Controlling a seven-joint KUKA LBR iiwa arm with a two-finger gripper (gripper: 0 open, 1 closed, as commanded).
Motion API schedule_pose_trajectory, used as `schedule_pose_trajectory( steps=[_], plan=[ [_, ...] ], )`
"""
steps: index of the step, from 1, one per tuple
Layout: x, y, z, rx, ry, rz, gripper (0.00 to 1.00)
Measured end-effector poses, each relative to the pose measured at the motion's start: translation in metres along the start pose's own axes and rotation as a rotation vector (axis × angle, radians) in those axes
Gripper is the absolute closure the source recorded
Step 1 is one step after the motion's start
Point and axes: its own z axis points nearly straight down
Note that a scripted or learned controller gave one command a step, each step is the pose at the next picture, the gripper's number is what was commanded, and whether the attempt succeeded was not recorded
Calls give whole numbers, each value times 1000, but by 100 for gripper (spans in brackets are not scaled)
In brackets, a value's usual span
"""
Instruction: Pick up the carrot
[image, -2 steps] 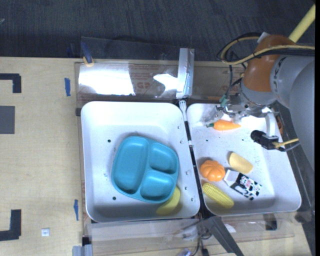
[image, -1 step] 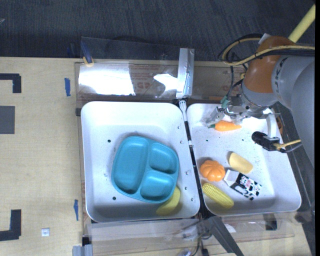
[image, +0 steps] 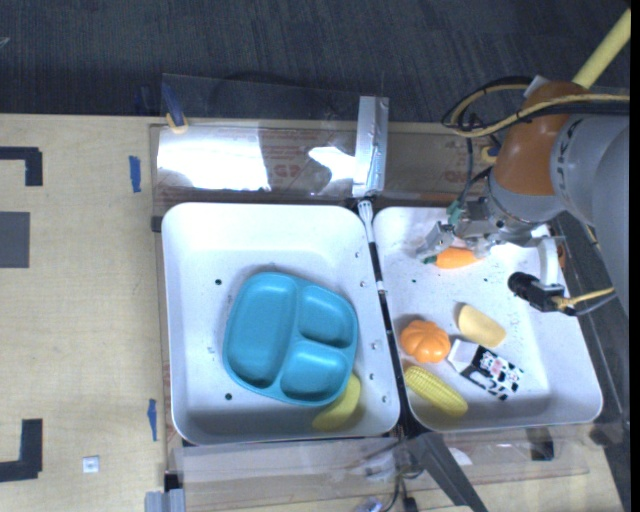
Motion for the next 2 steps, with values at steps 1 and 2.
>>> schedule_pose_trajectory(
  steps=[1,2],
  plan=[
    [-5,13,-20,23,-1,-1,0],
    [1,19,3,17,-8,70,0]
  ],
)
